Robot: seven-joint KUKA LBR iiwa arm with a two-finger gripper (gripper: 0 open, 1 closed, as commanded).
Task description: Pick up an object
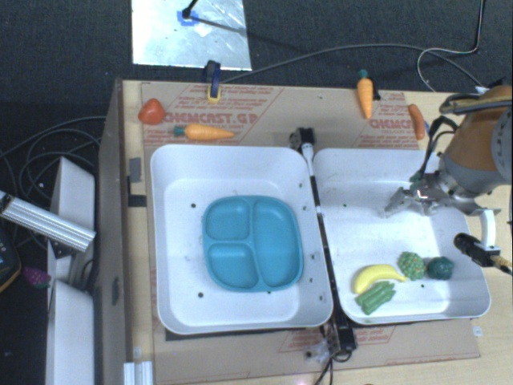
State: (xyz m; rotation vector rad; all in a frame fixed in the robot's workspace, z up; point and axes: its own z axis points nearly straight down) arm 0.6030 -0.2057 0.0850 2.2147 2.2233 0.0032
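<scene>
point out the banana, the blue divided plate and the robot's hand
banana (378, 277): camera view, middle of its yellow curve, in the right bin
blue divided plate (252, 241): camera view, on the ridge between its compartments, in the left bin
hand (407, 201): camera view, at its tips, above the right bin

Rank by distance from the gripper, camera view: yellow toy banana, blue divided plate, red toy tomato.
From the gripper, over the right bin:
1. Yellow toy banana, right bin, toward its near edge.
2. Blue divided plate, middle of the left bin.
3. Red toy tomato, on the cardboard beyond the left bin.
</scene>
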